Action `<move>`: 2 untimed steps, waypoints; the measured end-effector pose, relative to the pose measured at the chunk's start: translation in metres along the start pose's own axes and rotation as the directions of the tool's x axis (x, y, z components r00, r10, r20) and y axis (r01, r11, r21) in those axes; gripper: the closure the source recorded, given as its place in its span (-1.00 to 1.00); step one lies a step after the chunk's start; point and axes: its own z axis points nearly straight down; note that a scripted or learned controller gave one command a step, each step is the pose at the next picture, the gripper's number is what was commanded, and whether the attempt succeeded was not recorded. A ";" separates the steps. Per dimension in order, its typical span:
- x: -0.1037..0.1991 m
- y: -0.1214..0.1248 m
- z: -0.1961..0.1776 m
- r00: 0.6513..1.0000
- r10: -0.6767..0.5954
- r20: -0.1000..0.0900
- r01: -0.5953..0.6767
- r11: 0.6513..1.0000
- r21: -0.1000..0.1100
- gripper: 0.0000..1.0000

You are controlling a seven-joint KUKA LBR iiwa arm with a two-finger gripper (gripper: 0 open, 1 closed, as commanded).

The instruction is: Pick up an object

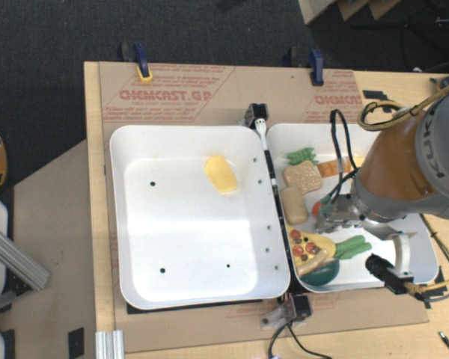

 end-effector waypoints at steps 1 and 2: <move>-0.059 0.043 -0.025 1.000 0.000 0.003 0.000 1.000 0.001 1.00; -0.017 0.027 0.002 1.000 0.001 0.015 -0.001 1.000 -0.023 1.00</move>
